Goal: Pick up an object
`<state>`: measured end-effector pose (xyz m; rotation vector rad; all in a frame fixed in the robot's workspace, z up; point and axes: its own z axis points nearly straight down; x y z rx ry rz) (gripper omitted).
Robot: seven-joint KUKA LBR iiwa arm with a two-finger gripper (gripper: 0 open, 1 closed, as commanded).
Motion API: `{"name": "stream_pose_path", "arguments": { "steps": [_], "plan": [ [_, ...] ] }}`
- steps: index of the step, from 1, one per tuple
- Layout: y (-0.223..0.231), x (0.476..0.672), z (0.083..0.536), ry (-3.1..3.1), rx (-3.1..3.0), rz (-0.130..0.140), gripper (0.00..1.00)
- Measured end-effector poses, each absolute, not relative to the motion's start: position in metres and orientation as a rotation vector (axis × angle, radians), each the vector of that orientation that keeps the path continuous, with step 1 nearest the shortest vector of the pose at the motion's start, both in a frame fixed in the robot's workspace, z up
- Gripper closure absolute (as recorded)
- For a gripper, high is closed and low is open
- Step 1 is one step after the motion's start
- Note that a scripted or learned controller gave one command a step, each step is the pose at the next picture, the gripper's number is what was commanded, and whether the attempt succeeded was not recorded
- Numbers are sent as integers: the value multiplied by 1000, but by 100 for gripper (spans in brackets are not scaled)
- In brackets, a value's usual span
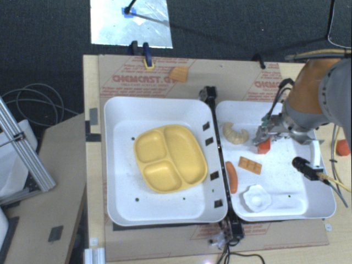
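— Where is the tool (pixel 264 137)?
— Low in the right bin (pixel 319 199); a small red piece (pixel 264 146) sits right under its tip, touching or nearly so.
— Is it gripping that?
— Can't tell; the tip is too small and blurred.
— What's nearby?
— A croissant (pixel 235 133) just left, an orange cracker (pixel 249 165) below.

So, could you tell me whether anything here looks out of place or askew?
One thing: an orange-tan block lies on the cardboard behind the left bin, outside both bins. The yellow divided tray sits turned at an angle. In the right bin, the croissant, cracker and sausage lie loosely scattered.
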<state>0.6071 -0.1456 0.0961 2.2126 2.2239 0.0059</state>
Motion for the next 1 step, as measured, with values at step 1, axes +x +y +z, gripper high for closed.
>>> {"name": "stream_pose_path", "arguments": {
  "steps": [1],
  "plan": [
    [-52,609,190,2232,2204,12,100]
  ]
}}
